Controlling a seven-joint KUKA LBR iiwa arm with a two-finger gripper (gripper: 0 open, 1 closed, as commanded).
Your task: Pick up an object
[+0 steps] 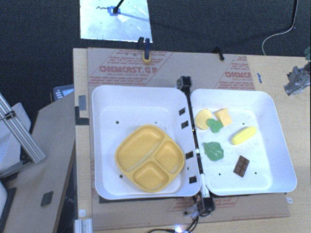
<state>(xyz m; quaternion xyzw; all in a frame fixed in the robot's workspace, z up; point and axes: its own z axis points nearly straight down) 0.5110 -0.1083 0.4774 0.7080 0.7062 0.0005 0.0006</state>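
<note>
The right bin (277,130) holds several small toy foods. A pale yellow round piece (203,116) and a yellow wedge (224,116) lie at its upper left, with a small green piece (214,125) touching them. A yellow oblong piece (243,135) lies mid-bin, a green leafy piece (213,151) below it to the left, and a brown chocolate bar (241,166) near the front. My gripper (296,80) is a grey metal shape at the far right edge, outside the right bin and well apart from all the pieces.
In the left bin (104,130) lies a yellow divided plate (149,158). Black clips run along the seam between the bins (190,130). A shiny sheet (115,13) lies beyond the bench, and an aluminium bar (19,130) slants at the left.
</note>
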